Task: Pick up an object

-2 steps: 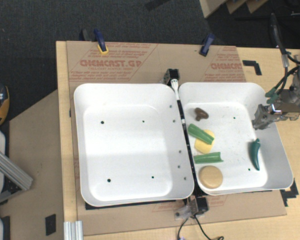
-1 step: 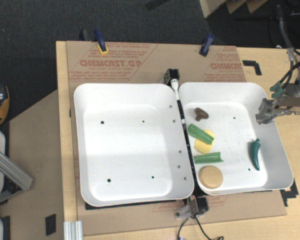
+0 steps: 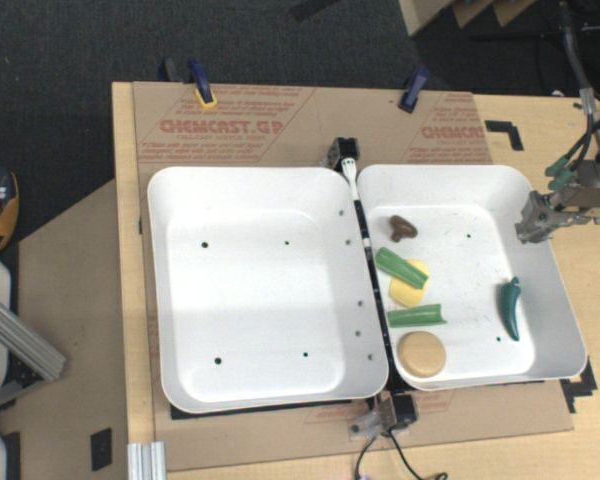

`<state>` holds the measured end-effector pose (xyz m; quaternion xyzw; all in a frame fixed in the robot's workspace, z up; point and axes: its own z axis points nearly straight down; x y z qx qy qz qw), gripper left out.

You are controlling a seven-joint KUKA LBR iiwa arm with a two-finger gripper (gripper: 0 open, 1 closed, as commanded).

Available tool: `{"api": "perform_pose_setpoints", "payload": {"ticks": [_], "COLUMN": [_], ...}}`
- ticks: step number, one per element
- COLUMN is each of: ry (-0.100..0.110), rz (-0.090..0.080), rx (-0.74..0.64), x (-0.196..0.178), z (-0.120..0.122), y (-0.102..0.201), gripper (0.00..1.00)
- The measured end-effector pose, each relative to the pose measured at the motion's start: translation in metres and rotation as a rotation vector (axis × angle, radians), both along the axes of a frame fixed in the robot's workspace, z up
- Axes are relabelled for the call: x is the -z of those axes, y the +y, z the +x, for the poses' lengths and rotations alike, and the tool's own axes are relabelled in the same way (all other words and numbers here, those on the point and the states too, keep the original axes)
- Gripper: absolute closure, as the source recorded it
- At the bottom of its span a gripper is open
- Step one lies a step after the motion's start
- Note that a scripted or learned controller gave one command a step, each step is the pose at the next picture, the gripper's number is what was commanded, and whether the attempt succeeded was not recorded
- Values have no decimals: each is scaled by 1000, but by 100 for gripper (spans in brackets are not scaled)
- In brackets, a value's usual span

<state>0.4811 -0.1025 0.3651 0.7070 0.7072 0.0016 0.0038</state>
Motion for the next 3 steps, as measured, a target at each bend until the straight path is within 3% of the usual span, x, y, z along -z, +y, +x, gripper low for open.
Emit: {"api": "perform_pose_setpoints", "payload": {"ticks": [3], "ry": [-8], "rz": [-3], "rx": [-2], "x": [-31], "z": [2], "y": [0], "gripper": [100]}}
